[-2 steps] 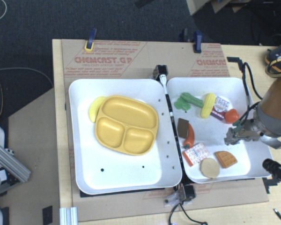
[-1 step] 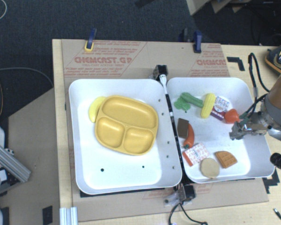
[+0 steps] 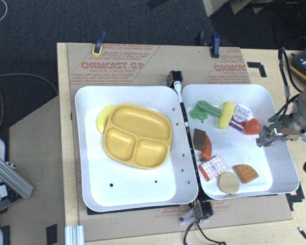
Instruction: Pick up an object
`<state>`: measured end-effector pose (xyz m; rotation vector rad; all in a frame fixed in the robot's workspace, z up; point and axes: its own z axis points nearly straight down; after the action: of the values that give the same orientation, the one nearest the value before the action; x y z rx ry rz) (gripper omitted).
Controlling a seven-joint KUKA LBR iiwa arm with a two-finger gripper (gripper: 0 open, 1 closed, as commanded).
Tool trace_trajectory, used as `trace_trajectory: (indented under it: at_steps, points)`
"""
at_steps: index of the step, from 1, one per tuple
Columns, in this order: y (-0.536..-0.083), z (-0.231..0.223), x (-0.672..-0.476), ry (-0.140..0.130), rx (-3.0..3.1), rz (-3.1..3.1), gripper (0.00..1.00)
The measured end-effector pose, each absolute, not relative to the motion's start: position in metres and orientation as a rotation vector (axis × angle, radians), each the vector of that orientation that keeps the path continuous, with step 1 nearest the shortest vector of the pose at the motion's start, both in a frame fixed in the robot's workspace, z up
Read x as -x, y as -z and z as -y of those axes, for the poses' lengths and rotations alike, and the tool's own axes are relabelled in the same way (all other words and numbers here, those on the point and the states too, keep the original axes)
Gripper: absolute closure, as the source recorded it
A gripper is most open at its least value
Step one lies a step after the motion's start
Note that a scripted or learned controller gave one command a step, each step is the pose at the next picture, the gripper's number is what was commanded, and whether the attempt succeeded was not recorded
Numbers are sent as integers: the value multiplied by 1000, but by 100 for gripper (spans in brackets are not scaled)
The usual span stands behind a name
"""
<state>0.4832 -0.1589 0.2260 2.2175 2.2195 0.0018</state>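
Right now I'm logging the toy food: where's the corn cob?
The corn cob lies in the right bin, near its far edge, between the green vegetable and a small packet.

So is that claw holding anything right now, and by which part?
Nothing shows between its fingers. The gripper hangs over bare floor at the right bin's right side, just below the red toy.
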Motion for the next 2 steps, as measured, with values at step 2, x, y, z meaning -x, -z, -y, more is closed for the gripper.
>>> trace_trajectory:
  at_steps: [2]
  points:
    - [-229,65,-512,-3,-2217,-2223,100]
